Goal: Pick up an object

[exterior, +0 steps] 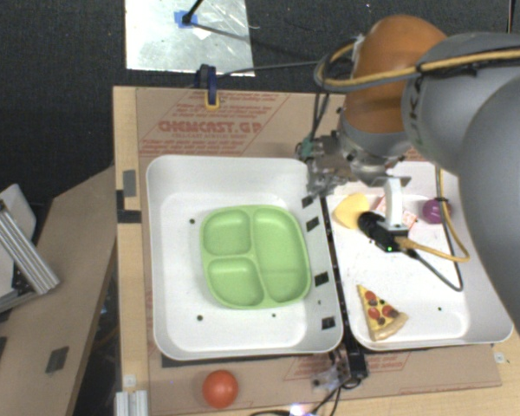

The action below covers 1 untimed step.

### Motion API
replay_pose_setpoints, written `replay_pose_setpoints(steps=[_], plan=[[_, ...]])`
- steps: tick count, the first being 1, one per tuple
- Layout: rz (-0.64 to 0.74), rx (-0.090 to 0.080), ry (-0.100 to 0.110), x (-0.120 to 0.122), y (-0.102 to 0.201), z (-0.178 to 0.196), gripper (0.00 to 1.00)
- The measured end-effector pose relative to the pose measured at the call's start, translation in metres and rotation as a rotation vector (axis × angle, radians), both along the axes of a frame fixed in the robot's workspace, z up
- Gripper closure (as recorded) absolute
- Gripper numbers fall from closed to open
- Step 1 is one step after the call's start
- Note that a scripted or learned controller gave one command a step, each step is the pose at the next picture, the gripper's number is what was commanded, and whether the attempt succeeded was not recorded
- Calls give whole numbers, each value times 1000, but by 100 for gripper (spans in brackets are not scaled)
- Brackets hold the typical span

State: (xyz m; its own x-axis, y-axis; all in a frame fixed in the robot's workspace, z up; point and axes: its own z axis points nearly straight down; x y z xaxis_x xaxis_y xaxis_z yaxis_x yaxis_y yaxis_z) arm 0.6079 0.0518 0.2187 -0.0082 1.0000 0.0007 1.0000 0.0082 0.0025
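Note:
My gripper (322, 180) hangs over the far left corner of the right bin (451, 319), close to the divider between the bins. Just right of it lies a yellow object (350, 208), partly hidden by the wrist. A small purple object (432, 209) sits farther right in the same bin. A pizza slice toy (380, 311) lies near that bin's front edge. Nothing shows between the gripper and any of these things.
The left bin (178, 232) holds a green divided plate (253, 256) in its middle. An orange ball (219, 388) rests outside the bins on the cardboard at the front. The big grey arm covers the right bin's far right side.

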Motion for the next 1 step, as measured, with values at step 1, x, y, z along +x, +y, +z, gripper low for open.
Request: replay_pose_setpoints(steps=[1], plan=[[2, 2, -1, 9, 52, 15, 100]])
